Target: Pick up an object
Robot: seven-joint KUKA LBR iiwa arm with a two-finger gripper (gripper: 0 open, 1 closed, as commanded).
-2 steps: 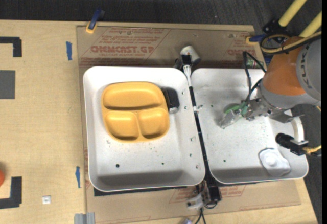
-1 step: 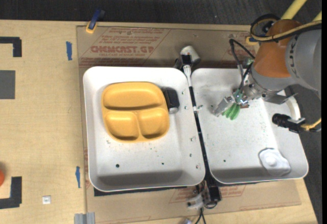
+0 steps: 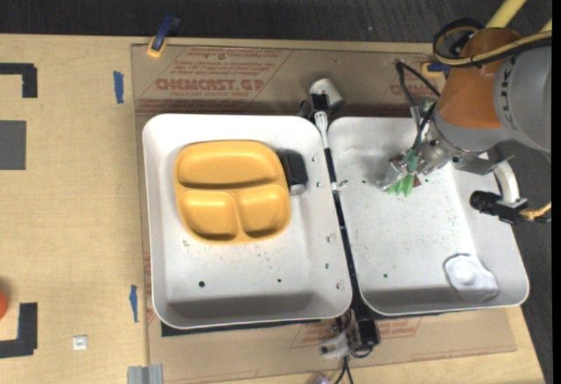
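1. One small green object [image 3: 403,186] lies in the right bin [image 3: 386,286], in its far half and toward the arm's side; it looks like the likeliest thing for this pick because the gripper [image 3: 410,165] sits directly over it.
2. The gripper touches or nearly touches the green object's upper end. Whether the jaws are spread, closed, or already around it cannot be told from this slanted view, so no grasp can be claimed.
3. The arm [image 3: 491,102] leans in over the far corner of the right bin, wrist tipped down toward the green object, a posture that suits a reach from above.
4. Also in the right bin, a pale, whitish item [image 3: 468,273] rests in the near corner, well apart from the green object.
5. The left bin [image 3: 228,295], beyond the divider from the green object, holds a yellow three-compartment tray [image 3: 233,189] with a small dark object [image 3: 294,170] touching its edge.
6. Both bins sit on the tabletop [image 3: 70,198].
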